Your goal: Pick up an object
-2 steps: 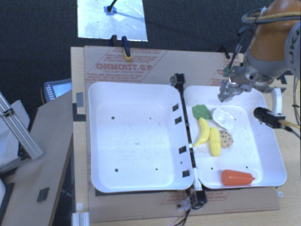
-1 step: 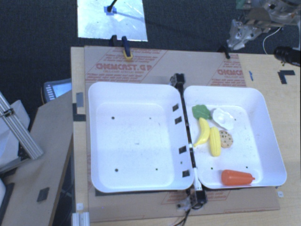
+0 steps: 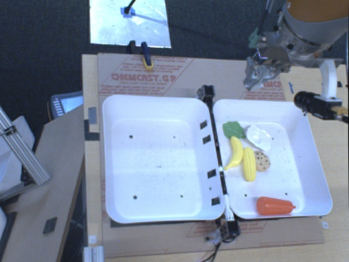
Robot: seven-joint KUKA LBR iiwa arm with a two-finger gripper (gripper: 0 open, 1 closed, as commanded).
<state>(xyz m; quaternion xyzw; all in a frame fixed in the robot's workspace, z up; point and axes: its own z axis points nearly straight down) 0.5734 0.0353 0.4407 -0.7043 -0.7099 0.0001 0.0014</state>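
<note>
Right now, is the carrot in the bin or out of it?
In. The carrot lies flat on the floor of the right bin, near its front wall.

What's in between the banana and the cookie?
The corn cob lies between the banana and the cookie, seen in the camera view. It touches or nearly touches both.
</note>
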